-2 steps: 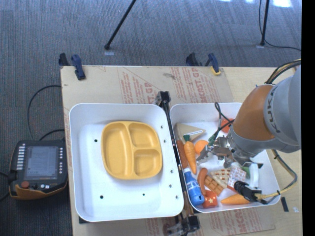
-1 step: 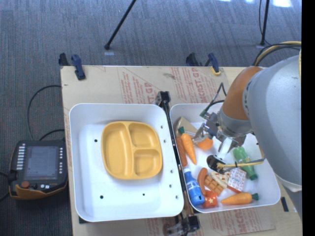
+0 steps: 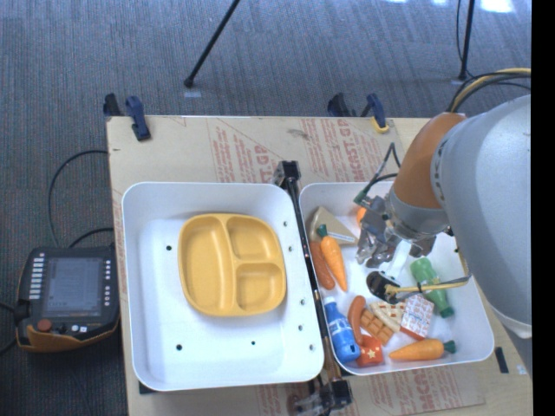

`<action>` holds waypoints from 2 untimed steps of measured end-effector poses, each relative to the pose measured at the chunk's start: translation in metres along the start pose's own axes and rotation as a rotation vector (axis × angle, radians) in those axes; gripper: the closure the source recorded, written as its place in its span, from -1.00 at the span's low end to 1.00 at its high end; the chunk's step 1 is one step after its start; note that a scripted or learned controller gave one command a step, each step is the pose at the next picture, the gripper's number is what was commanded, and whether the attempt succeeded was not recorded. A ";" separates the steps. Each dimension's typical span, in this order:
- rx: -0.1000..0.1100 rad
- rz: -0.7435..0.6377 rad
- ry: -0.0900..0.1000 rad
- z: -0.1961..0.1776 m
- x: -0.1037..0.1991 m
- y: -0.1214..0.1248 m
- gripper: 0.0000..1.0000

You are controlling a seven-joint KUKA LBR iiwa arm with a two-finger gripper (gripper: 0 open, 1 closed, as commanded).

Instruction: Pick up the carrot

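Carrot [image 3: 333,263] looks light, stiff, slick plastic, best pinched mid-body across its width; pincer [image 3: 375,251] hovers right, spread unclear.

Left bin [image 3: 156,232]: white, holding a yellow divided tray [image 3: 231,263]. Right bin [image 3: 473,328]: white, holding an orange carrot [image 3: 333,262] with green top, a second orange carrot [image 3: 421,349], a blue bottle [image 3: 341,334], a green bottle [image 3: 431,286], a red star-marked block [image 3: 371,353]. Arm [image 3: 486,189]: grey, orange band.

Bright, even overhead light, glare patches on the far floor, soft shadows, slightly soft focus.
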State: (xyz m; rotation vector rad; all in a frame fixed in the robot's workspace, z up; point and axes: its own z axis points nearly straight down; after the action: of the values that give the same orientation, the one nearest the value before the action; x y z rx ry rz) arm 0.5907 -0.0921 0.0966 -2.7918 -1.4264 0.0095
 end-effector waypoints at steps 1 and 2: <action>0.000 -0.001 0.000 0.000 0.000 0.000 -1.00; -0.004 0.371 0.002 0.009 0.006 0.044 -1.00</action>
State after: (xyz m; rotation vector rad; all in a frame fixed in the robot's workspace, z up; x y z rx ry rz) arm 0.6296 -0.1127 0.0872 -3.0102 -0.8879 0.0053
